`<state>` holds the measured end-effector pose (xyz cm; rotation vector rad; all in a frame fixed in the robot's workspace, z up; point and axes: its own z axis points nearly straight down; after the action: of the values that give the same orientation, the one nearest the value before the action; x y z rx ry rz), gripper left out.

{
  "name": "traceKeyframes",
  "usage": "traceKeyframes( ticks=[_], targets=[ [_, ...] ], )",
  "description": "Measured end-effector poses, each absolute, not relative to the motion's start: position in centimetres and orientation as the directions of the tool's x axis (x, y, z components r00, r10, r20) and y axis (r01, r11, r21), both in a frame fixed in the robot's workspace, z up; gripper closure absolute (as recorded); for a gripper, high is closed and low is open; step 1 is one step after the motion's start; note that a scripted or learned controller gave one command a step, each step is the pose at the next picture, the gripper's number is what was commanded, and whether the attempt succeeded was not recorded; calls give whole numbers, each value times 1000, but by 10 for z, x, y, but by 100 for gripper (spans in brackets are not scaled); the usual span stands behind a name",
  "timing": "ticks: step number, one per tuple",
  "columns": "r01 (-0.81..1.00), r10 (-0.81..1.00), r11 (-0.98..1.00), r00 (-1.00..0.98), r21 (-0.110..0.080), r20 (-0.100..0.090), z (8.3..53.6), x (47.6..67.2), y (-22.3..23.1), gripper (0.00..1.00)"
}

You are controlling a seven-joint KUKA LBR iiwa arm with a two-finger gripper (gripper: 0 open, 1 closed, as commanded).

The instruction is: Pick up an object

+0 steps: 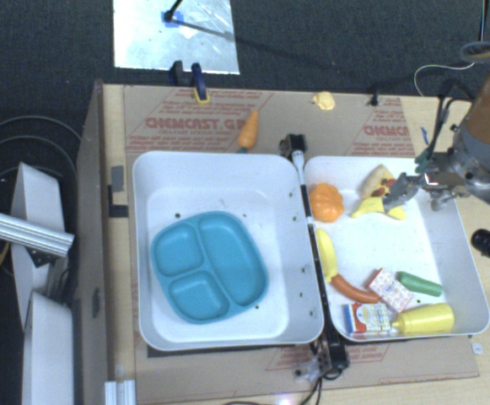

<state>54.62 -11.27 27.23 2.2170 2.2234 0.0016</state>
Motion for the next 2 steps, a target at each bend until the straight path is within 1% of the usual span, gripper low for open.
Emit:
traceKeyframes(
  ticks=[1,2],
  targets=[
    [1000,1000,0,0,3,-3,213,605,-170,0],
    [1000,1000,3,-3,7,-4,158,653,-203,0]
  ],
)
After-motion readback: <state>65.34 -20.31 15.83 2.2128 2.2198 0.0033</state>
